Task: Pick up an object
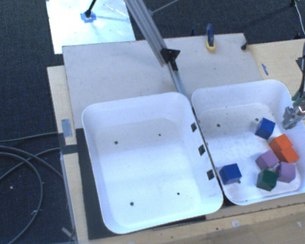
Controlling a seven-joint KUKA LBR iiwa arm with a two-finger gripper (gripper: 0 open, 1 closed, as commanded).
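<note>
Nearby, the hand [291,116] hovers — beside a blue block [265,128]; no writing legible.

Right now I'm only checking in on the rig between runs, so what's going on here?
The robot's two-finger gripper sits over the right edge of the right white bin, beside the upper blue block, with nothing visibly between its fingers. That bin also holds an orange block, two purple blocks, a green block and a second blue block. No pick has happened yet.
</note>
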